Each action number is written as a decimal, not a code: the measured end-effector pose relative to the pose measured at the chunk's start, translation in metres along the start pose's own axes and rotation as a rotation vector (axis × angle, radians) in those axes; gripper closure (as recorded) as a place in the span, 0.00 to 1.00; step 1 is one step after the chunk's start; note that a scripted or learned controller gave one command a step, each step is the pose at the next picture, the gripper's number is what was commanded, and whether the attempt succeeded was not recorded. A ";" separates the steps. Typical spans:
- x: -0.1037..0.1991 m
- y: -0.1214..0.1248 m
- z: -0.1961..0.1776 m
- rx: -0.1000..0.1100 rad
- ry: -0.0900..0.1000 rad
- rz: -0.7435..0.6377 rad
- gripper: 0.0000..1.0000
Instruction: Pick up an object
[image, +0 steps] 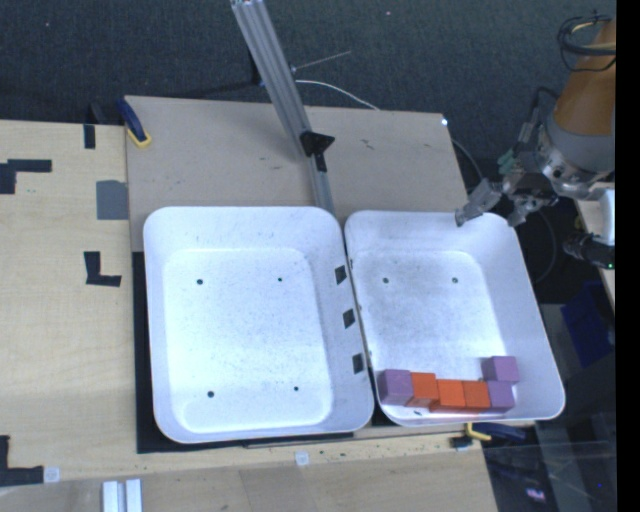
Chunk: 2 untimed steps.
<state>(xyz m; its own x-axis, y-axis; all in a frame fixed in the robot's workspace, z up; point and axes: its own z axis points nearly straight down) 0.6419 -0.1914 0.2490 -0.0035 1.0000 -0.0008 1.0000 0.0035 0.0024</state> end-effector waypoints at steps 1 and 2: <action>-0.001 -0.002 0.001 0.003 -0.001 0.002 0.00; -0.018 0.026 -0.012 0.000 -0.001 0.001 0.00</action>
<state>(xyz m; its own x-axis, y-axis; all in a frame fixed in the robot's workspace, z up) 0.6681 -0.2090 0.2610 -0.0027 1.0000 -0.0017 1.0000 0.0027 0.0026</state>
